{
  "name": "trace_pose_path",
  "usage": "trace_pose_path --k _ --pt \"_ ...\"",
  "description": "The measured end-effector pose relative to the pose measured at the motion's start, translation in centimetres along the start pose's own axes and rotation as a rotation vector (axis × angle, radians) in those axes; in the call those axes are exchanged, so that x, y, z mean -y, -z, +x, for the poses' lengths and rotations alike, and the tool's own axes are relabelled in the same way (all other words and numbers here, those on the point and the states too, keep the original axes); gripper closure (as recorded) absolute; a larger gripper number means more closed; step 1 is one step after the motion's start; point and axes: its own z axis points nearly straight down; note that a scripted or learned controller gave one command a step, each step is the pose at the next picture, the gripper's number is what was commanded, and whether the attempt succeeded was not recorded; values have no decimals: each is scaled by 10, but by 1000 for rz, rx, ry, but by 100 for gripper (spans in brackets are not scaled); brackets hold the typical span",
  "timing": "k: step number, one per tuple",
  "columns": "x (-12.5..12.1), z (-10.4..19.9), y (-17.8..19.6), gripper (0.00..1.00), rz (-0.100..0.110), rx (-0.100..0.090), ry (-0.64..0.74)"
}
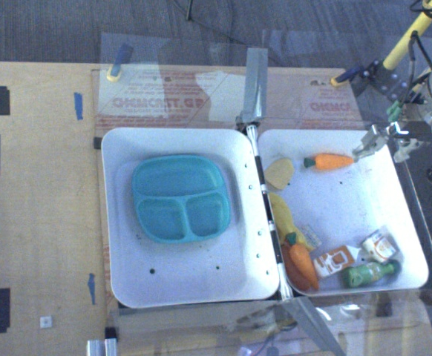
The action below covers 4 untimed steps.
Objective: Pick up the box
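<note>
The box [333,260] is a small orange and white carton lying flat near the front of the right bin [349,199]. It lies between an orange vegetable [302,266] and a green bottle [369,274]. My gripper [373,141] hangs over the right bin's back right corner, just right of a toy carrot [330,162]. It is far from the box and nothing is visibly held in it.
A yellow banana [281,213] and a pale slice [279,173] lie along the right bin's left wall. A small white packet [380,245] sits beside the bottle. The left bin [119,221] holds a teal divided plate [180,198]. The right bin's middle is bare.
</note>
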Motion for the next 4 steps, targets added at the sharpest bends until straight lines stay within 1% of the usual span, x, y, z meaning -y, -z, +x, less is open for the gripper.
trace_pose_path --k 1,2,3,4 --pt "4 25 -172 0 2 -1 -91" --pt "40 -48 -194 0 -7 -2 -29" --pt "-51 10 -196 0 -5 1 -59" --pt "-87 -37 -198 0 25 -10 -104"
